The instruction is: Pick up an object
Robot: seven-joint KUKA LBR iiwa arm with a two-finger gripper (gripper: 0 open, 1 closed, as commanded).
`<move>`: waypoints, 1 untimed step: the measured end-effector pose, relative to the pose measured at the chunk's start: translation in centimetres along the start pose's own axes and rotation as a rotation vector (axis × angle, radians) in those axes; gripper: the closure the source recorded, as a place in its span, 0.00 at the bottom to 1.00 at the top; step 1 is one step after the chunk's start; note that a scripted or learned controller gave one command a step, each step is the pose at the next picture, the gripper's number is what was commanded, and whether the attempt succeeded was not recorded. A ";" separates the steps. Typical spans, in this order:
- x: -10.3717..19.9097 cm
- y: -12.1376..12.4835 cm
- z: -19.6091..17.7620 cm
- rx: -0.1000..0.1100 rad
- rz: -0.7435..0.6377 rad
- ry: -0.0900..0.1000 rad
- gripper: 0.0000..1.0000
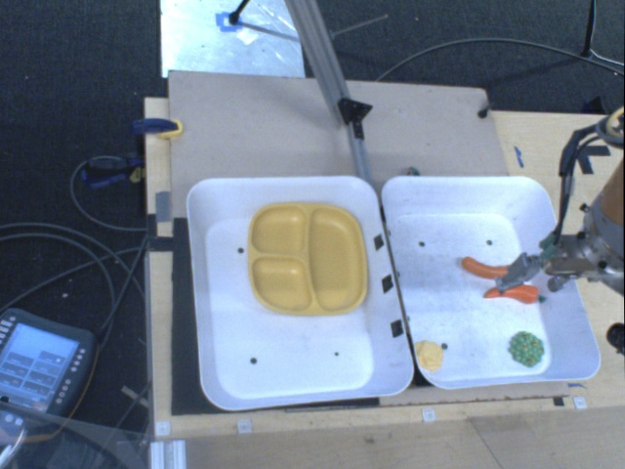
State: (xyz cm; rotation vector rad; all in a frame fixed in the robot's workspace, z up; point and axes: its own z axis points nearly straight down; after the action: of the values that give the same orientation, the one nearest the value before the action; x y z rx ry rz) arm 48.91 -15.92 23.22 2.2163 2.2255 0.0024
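Left white bin (220,360): yellow three-compartment plate (308,258), lying flat. Surface (254,125): bare brown board behind both bins. Floor, left of the surface: grey pendant with lit screen (34,360); loose black cables (98,213).

Left bin (220,360): I see a divided plate (308,258) lying in it, toward the rear.
Right bin (459,198): two carrot-shaped pieces (485,268) lie mid-bin — one just behind the other.
Front of right bin: a round lump (429,355) at the left corner, a knobbly ball (526,348) to its right.
Gripper (512,280): reaching in from the right — right at the carrot-shaped pieces.
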 end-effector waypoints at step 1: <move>0.0 0.0 0.0 -0.001 0.002 0.000 0.00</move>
State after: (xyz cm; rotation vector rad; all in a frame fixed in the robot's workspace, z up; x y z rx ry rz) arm 48.92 -15.92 23.23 2.2180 2.2230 0.0033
